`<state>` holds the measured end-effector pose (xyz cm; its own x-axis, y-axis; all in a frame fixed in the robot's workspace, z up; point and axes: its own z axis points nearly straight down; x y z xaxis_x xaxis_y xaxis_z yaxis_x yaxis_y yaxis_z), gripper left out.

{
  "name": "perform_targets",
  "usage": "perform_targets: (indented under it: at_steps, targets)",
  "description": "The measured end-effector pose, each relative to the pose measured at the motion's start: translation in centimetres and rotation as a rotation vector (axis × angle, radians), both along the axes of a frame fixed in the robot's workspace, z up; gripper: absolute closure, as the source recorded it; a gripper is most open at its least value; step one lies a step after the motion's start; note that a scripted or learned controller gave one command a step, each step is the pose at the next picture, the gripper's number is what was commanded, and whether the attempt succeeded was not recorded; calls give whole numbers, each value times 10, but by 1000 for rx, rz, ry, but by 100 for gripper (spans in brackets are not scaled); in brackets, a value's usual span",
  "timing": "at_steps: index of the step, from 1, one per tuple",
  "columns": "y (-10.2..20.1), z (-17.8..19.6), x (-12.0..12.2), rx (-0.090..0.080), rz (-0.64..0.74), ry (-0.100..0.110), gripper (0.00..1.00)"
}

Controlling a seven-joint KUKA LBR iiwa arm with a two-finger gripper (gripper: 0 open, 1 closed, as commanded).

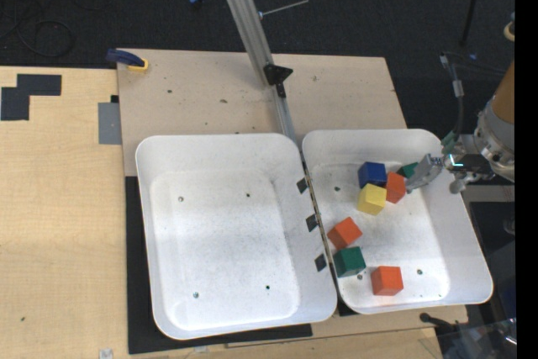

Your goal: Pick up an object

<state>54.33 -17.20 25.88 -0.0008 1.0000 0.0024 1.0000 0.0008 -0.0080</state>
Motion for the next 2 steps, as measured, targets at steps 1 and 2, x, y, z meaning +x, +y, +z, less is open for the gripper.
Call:
perform_targets:
  at_steps: [1, 2]
  targets:
    - [-1, 3, 1, -1, -2, -5, 0]
    - [2, -41, -1, 0, -1, 0, 0]
